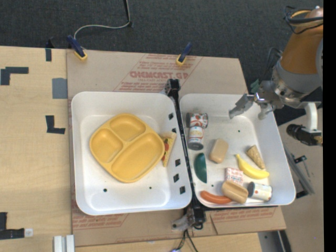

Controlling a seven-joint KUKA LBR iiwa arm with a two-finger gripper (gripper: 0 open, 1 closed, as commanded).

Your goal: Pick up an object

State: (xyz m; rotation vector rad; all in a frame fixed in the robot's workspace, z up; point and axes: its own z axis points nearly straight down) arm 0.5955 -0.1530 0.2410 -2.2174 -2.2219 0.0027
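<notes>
Seen from above, the left bin holds a yellow divided tray, the right bin a can, sponge and banana awaiting pickup, while the pincer, open and empty, hovers over its upper corner.

Arm reaching from right; hand apparently open, empty.

Two white bins sit side by side on a cardboard sheet, pinned by yellow-blue clamps at eleven o'clock and twelve o'clock, beneath a trailing cable.
</notes>
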